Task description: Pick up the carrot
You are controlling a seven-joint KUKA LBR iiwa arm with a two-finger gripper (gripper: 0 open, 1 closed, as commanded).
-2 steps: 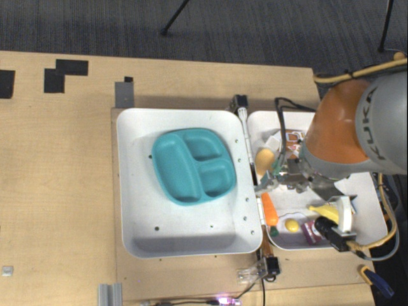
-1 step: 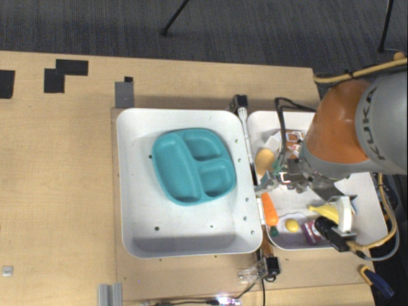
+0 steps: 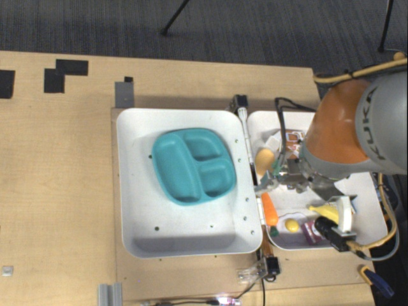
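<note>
The carrot (image 3: 269, 210) is orange with a green end. It lies along the left wall of the right bin (image 3: 376, 190), pointing toward the front corner. My gripper (image 3: 279, 173) hangs over the right bin's left side, just behind the carrot's upper end and slightly to its right. The grey and orange wrist covers much of the bin behind it. Nothing shows held in the gripper.
A teal divided plate (image 3: 194, 165) rests in the left bin (image 3: 137, 234). Around the carrot in the right bin lie a tan rounded piece (image 3: 263, 160), a small yellow fruit (image 3: 291, 225), a yellow banana-like piece (image 3: 322, 211) and a purple item (image 3: 310, 233). Cables run along the bin's right side.
</note>
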